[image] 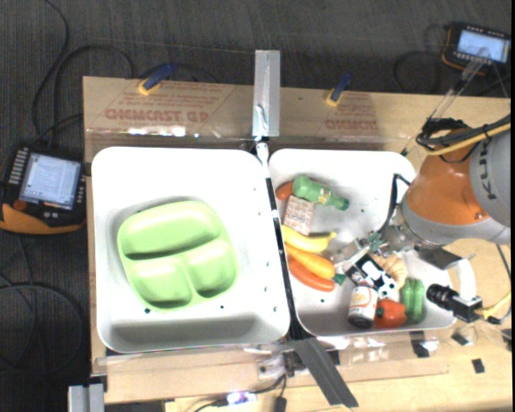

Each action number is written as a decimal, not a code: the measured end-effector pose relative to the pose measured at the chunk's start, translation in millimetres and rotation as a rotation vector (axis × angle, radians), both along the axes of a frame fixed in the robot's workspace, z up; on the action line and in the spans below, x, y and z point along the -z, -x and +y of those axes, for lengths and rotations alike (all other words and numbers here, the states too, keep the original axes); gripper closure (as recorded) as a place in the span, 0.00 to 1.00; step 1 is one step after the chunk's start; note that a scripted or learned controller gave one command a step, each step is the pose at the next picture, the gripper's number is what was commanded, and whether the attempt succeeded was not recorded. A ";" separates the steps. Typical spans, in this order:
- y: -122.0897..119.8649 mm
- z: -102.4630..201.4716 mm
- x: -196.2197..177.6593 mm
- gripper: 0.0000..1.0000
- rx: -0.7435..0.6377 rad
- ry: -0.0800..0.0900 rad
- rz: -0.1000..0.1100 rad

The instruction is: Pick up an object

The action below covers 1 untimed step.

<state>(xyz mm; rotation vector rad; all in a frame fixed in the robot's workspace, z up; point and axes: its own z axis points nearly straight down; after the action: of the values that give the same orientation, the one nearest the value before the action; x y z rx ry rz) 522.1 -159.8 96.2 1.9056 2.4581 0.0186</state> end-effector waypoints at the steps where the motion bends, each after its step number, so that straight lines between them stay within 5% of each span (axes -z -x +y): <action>1: -2.3 1.3 -10.2 1.00 0.000 -0.001 -0.006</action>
<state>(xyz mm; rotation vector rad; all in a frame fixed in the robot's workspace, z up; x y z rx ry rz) 524.4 -158.5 106.4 1.9027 2.4550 0.0256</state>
